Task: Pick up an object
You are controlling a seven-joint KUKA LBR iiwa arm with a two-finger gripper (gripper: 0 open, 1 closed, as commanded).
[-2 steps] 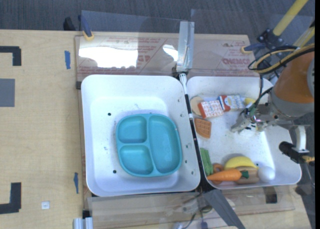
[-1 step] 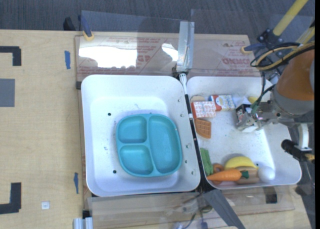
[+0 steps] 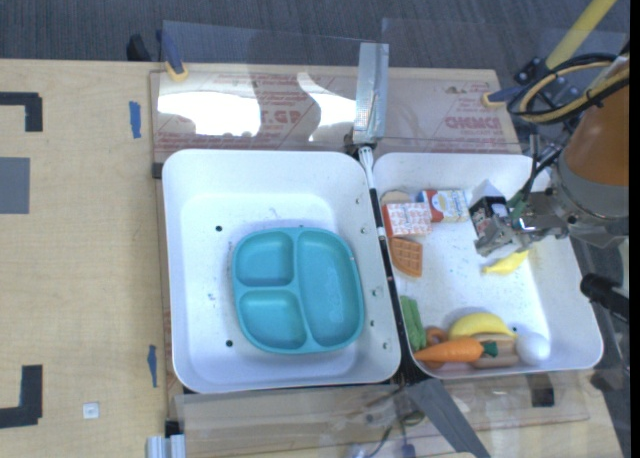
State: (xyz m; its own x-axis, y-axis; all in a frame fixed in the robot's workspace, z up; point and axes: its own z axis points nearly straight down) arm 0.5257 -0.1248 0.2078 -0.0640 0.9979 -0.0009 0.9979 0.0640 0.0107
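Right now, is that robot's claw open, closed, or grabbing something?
End effector: cannot be told; it hovers in the right bin, just above a small yellow piece.

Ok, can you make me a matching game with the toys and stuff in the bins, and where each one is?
Things:
1. teal divided plate
2. carrot
3. pincer
4. waffle

Places:
A. along the near edge of the right bin
B. above the right bin, close to a small yellow piece
C. in the middle of the left bin
D. in the right bin, near the wall between the bins

Pairs: 1-C, 2-A, 3-B, 4-D
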